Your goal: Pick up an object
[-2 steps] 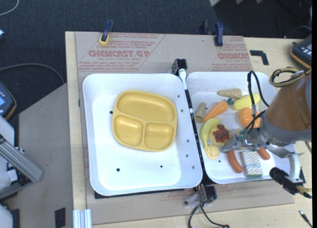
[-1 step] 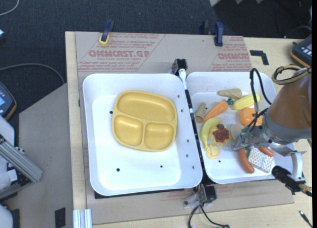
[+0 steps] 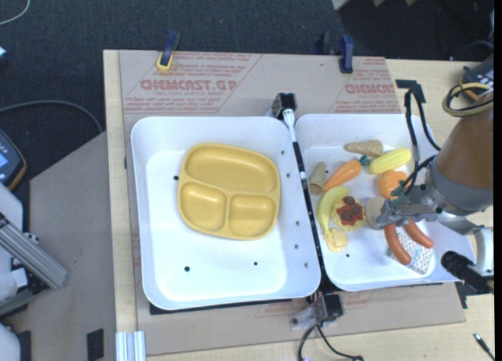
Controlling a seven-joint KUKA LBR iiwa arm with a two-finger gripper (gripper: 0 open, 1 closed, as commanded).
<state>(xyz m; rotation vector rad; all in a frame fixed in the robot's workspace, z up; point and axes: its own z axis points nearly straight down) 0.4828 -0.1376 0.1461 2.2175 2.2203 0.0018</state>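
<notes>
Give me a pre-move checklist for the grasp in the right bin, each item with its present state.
1. Gripper over the right bin: ok.
2. Something between its fingers: cannot tell.
3. Pickable items close by, banana and hot dog: ok.
4. Target stands apart from its neighbours: not ok; the carrot, corn and the rest crowd together.
5. Yellow divided plate in the left bin, out of the arm's way: ok.

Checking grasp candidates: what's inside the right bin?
The right bin holds toy food: a carrot, banana, corn, a beige piece, hot dogs. The gripper covers what lies beneath it.
</notes>
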